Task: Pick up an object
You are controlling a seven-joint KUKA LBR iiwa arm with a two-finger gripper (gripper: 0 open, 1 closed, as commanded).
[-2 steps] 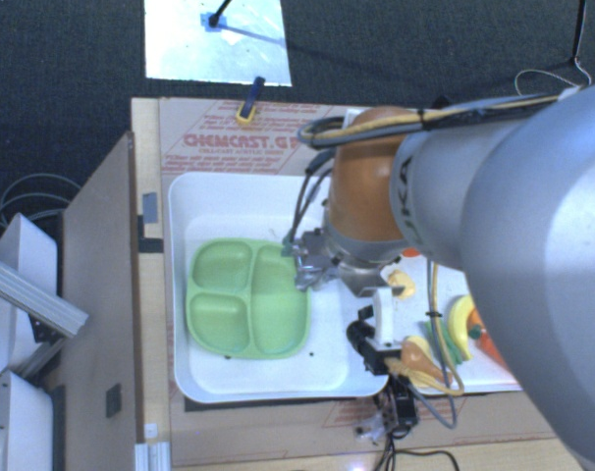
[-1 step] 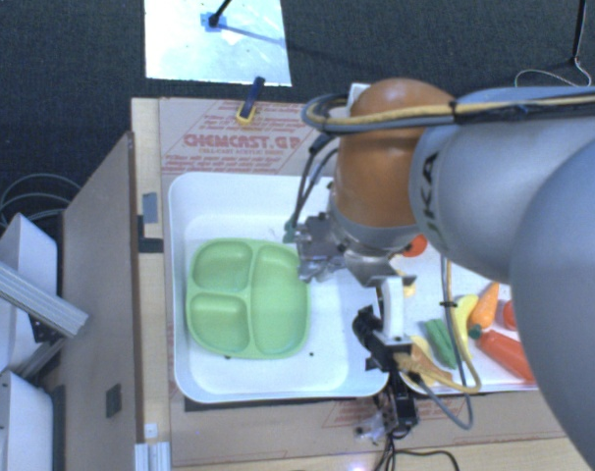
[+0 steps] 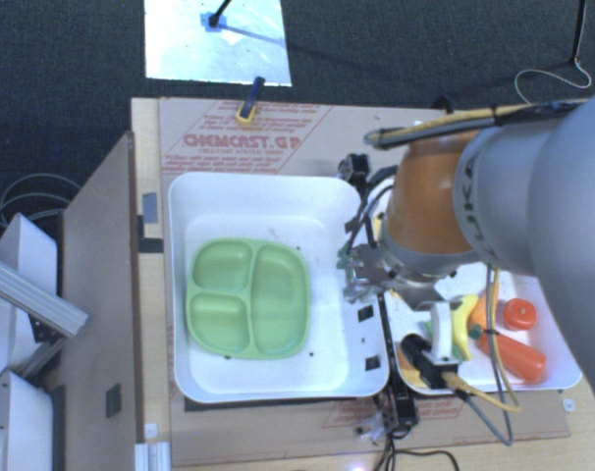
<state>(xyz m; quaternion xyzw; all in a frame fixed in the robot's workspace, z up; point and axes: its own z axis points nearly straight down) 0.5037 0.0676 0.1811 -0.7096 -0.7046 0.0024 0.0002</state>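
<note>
The grey arm with its orange band (image 3: 430, 199) reaches in from the right and covers much of the right bin (image 3: 563, 371). Its gripper (image 3: 359, 285) hangs over the divide between the two bins, just right of the left bin's inner wall. In the right bin lie a red tomato-like piece (image 3: 519, 314), an orange carrot-like piece (image 3: 514, 355), a yellow banana-like piece (image 3: 463, 322) and a green piece (image 3: 443, 336). These sit to the right of and below the gripper, apart from it. I see nothing between the fingers.
A green divided plate (image 3: 248, 297) lies in the left bin (image 3: 209, 199). Cables and a black part (image 3: 421, 356) hang from the wrist near the right bin's front left corner. A cardboard sheet (image 3: 268, 135) lies behind the bins.
</note>
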